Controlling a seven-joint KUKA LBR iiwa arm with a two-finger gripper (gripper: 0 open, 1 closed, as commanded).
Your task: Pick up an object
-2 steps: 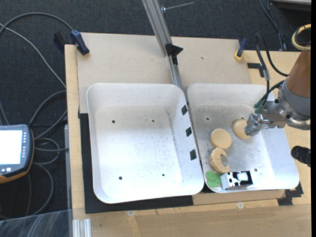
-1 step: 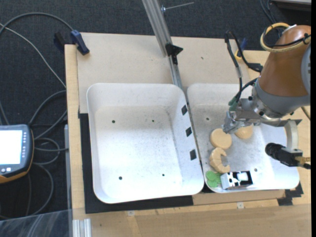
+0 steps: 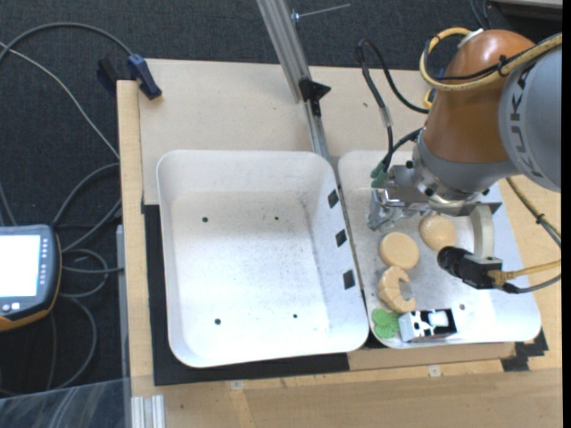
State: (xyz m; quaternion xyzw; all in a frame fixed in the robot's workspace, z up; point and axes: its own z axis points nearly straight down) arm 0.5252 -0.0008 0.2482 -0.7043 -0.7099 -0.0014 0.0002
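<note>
My gripper [image 3: 385, 210] hangs low over the back left part of the right bin [image 3: 513, 310], with nothing visibly in it. Just in front of it lies a round tan piece [image 3: 400, 250], and a second tan piece [image 3: 438, 233] sits to that one's right, under the wrist. Nearer the front lie a tan ring-shaped piece with a gap [image 3: 395, 288], a green disc [image 3: 384, 324] and a small black-and-white box [image 3: 426, 325].
The left bin [image 3: 241, 257] stands beside the right one, with a slanted divider wall between them. A metal pole [image 3: 285, 43] rises at the back of the bench. A handheld screen [image 3: 22, 270] and cables lie off the bench at the left.
</note>
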